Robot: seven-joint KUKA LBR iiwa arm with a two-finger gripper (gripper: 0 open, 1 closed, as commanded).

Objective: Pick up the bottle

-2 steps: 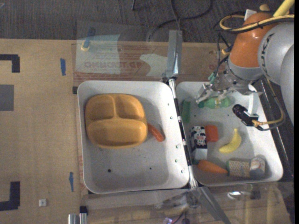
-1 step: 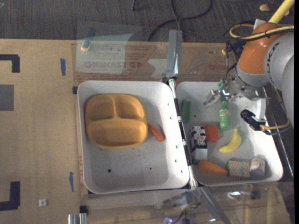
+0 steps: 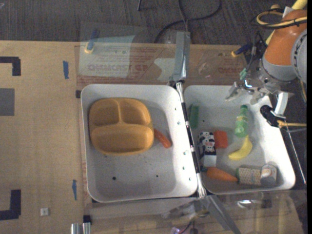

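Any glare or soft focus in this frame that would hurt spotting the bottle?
Camera view: soft overall, small items lack crisp edges; the green bottle is pale and translucent, low in contrast against the right bin; glare on the clear sheet behind the bins and along the bench's near edge; the gripper and wrist are blurred, fingers not resolvable; shadows in the left bin are mild.

— Grey arm (image 3: 298, 52), rounded, with a bulging orange band (image 3: 285, 45) above the wrist?
— Yes. Yellow cable (image 3: 271, 16) looped near the top, metallic silver gripper (image 3: 251, 92) hardware below, plus a black knob (image 3: 267, 112) alongside.
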